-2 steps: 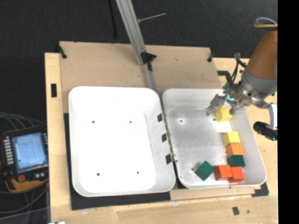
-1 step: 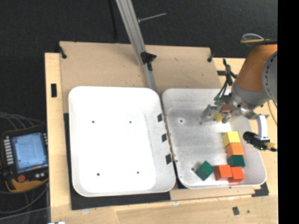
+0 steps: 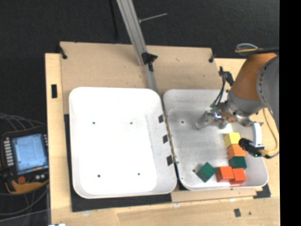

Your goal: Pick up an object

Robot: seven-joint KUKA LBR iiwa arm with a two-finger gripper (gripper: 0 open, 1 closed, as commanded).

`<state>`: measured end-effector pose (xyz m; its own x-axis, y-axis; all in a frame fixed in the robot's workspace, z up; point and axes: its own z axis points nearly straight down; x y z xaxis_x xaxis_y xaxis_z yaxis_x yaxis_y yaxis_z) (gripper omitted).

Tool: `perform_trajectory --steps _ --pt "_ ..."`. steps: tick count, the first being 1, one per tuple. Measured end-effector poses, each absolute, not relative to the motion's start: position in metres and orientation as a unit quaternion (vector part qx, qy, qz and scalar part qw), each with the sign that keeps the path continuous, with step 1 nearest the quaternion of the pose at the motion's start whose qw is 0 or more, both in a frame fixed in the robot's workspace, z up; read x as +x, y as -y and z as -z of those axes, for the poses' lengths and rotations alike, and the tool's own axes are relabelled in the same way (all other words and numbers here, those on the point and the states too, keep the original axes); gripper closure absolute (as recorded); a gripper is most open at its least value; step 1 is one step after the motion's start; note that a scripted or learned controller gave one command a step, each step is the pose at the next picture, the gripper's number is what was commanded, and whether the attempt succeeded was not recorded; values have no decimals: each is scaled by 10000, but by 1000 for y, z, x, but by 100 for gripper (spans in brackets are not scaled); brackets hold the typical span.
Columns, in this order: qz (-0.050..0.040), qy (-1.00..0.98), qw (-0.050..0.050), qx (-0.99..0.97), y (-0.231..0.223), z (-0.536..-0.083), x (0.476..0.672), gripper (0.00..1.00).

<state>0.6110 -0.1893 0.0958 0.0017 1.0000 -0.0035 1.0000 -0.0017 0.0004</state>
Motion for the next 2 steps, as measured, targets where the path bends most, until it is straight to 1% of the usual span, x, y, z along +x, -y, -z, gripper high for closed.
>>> perform_trajectory --steps 1,2 --pt "-9 -7059 37 7083 190 -109 612 100" --pt "-16 -7071 24 7071 185 -166 606 100"
